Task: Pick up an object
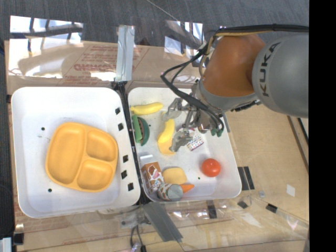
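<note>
Grey arm with orange band (247, 62) comes in from the right, bulking over the far right of the right-hand shallow white plastic bin (233, 164). Left-hand shallow white plastic bin (26, 114) carries a yellow three-compartment plastic tray (81, 155), lying flat, left of centre.

Right bin contents:
- yellow plastic banana (147, 108) at the far left corner, lying roughly crosswise
- second yellow curved plastic piece, banana-like (166, 135), mid bin, standing lengthwise
- green and dark rounded item (139, 130) against the left wall
- pale yellow rounded lump (175, 175) near the front
- red ball-like fruit, tomato-sized look (211, 167), front right, well apart from the rest
- brown printed packet (152, 175) front left, beside a grey-capped small item (173, 192) and a small orange carrot-like piece (187, 187)
- small white card with red print (196, 143) just under the tool

Two-finger metal gripper (181, 136) is low in mid bin, just beside the right flank of the second yellow piece; touching or not, cannot tell. Finger spread cannot be made out amid cables and metalwork.

Progress, as judged: nothing visibly between the fingers, nothing lifted. Every object lies on the bin floor. Likely target is the second yellow piece or the white card; which one, unclear. Approach looks done; grasp and lift are left
</note>
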You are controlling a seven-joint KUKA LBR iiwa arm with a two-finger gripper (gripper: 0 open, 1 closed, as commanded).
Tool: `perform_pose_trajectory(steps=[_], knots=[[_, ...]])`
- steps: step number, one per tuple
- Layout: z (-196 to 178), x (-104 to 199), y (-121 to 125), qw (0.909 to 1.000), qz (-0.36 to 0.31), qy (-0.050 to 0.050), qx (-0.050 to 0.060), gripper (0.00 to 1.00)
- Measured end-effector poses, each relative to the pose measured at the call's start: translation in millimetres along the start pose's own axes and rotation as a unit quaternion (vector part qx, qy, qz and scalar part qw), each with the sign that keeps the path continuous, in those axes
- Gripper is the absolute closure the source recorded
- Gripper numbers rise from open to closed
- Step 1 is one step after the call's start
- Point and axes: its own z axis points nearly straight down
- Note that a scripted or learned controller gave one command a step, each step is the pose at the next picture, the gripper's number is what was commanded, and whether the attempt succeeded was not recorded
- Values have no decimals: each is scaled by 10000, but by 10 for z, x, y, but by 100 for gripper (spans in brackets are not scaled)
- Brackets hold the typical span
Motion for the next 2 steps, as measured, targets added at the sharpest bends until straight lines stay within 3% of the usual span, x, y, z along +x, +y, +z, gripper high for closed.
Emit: perform_pose_trajectory(steps=[1, 2], knots=[[1090, -274, -167, 9993, 364, 10, -6, 0], [1072, -258, 62, 9982, 598, 8, 1, 0]])
